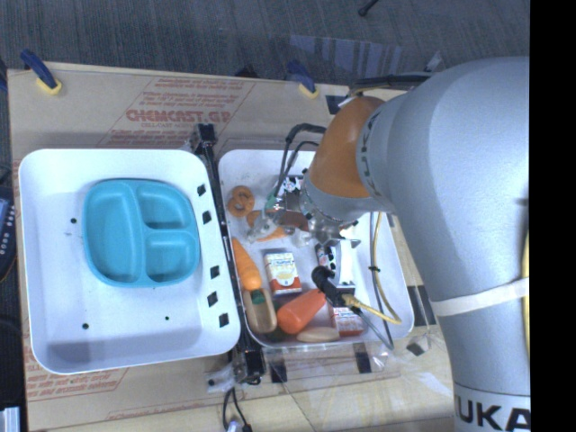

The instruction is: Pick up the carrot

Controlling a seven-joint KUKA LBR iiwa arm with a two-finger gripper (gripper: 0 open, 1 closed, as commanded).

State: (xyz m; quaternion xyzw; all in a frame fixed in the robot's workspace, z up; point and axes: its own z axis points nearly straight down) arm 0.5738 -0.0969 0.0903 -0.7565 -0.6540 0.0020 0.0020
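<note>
We note the long orange carrot (pixel 246 265) lying along the left wall of the right shallow white bin (pixel 399 282). Two-finger gripper (pixel 270 212) hovers near it; grip state indiscernible.

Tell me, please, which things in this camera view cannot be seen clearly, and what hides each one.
- Gripper: the wrist and cables cover its fingers in the camera view.
- Right bin: the arm hides its right part.
- Small box: label print too small.
- Carrot: lower end blends into neighbouring items.
</note>
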